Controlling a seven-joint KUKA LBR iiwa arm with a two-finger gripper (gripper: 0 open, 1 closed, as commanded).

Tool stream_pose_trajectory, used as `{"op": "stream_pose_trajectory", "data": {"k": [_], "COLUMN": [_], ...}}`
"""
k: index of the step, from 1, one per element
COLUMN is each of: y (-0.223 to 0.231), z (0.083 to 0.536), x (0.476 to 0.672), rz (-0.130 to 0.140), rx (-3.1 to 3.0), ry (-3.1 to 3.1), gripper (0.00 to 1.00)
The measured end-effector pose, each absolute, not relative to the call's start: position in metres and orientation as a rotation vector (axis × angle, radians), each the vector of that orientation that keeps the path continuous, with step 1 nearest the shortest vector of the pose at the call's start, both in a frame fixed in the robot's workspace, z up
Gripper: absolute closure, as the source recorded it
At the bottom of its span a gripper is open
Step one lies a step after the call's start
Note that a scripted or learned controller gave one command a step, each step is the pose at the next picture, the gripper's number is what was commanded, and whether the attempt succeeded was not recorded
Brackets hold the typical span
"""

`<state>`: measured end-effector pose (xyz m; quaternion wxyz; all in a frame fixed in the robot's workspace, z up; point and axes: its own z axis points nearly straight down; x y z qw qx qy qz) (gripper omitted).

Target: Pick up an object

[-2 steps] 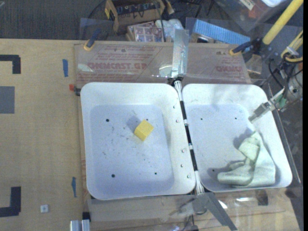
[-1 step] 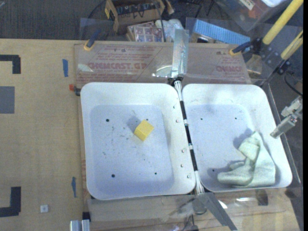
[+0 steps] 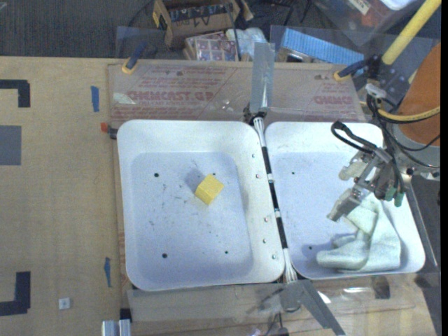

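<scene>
The gripper (image 3: 352, 196) hangs over the right part of the right bin (image 3: 301, 145), its pale metal fingers (image 3: 341, 208) pointing down and to the left, with the lower one reaching toward a white cloth (image 3: 364, 247). Whether the fingers are spread or closed cannot be told from this angle, and nothing is plainly seen between them; the cloth's upper edge rises to just beside the fingertips, but contact is not clear. The cloth lies crumpled in the near right corner of that bin, a thick fold at its near left end. Behind the gripper, black cables (image 3: 353, 137) loop up to the arm (image 3: 420, 96), whose orange band shows at the right edge of the scene. Across the metal divider (image 3: 269, 187) where the two bins meet, the left bin (image 3: 140, 145) holds a small yellow block (image 3: 208, 189) near its middle, well apart from the gripper and resting flat on the bin floor. Both bins sit on a wooden bench (image 3: 56, 187), with a cardboard sheet (image 3: 182, 93) printed in red letters lying along their far side.
</scene>
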<state>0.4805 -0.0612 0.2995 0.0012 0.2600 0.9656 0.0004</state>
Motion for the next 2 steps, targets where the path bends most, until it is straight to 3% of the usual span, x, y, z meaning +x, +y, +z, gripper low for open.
{"op": "stream_pose_trajectory", "data": {"k": [1,2], "y": [-0.114,-0.129], "z": [0.345,0.389], "x": [0.481,0.481], "rz": [-0.001,-0.003], "rx": [0.399,-0.122], "ry": [3.106,3.129], "gripper": [0.00,0.00]}}
